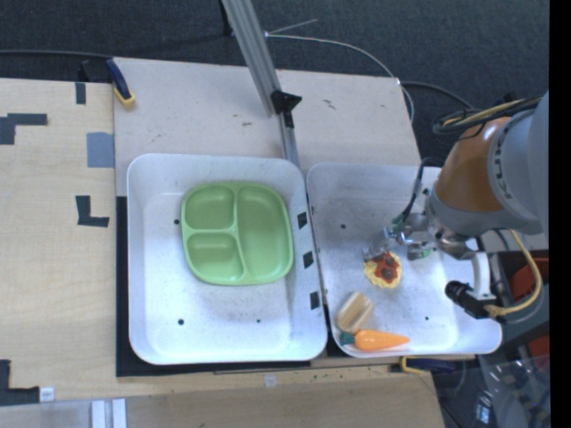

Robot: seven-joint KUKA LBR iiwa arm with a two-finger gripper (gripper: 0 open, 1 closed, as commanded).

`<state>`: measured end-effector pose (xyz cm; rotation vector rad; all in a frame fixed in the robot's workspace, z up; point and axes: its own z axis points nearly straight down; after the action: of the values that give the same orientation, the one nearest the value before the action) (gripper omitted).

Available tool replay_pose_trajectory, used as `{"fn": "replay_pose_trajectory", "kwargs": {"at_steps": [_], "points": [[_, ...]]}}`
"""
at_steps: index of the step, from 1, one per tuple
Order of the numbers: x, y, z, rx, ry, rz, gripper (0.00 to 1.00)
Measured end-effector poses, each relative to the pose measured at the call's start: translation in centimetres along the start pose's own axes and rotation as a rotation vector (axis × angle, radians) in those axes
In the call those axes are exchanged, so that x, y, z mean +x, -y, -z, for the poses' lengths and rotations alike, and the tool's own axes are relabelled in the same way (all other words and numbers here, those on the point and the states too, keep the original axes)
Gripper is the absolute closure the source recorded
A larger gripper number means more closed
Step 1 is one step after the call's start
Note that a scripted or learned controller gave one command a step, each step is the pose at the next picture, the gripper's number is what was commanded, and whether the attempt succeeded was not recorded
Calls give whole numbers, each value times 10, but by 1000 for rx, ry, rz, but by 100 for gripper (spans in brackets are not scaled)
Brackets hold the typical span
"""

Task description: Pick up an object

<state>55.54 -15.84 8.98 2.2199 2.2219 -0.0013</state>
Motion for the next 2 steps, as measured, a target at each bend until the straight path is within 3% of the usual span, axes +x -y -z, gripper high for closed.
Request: {"fn": "replay_pose_trajectory", "kwargs": {"at_steps": [1, 2], "points": [[1, 0, 10, 1, -1, 2, 100], [-5, 1, 72, -4, 0, 0, 100]]}}
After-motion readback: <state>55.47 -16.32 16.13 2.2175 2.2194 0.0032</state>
